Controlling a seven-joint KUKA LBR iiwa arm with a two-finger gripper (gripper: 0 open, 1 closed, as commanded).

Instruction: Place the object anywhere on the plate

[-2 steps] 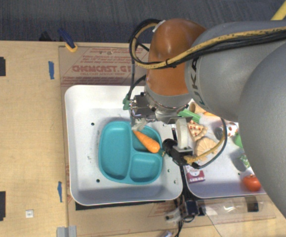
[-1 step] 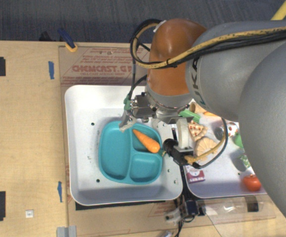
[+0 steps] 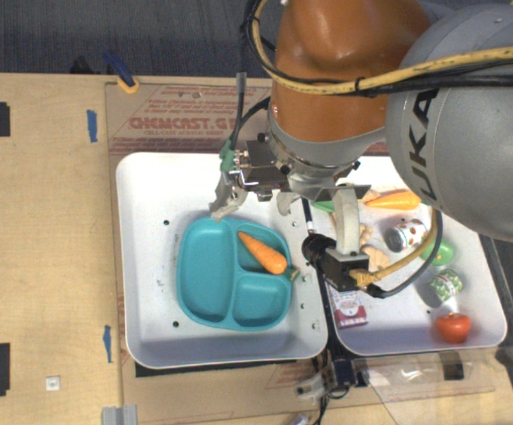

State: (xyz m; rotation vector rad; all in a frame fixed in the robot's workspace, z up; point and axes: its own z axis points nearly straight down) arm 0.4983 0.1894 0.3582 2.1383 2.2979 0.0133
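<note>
1. Camera view, looking down at a slant: the carrot [image 3: 262,251] is orange, tapered, with a bit of green at its thick end, and it lies slantwise on the plate [image 3: 205,277].
2. Its thick end sits near the plate's right rim, and its tip points up and left across the divider ridge.
3. That plate is teal, with three compartments, and rests in the left bin [image 3: 145,237] on the counter [image 3: 43,237].
4. From where I stand the hand [image 3: 228,200] hangs just above the plate's upper rim, apart from the carrot; I see nothing between its fingers, but whether they are spread or closed I cannot tell.
5. Over in the right bin [image 3: 482,326] lie a tomato [image 3: 454,327], a second carrot [image 3: 392,201], something green [image 3: 442,253] and other small items, partly hidden by the arm.
</note>
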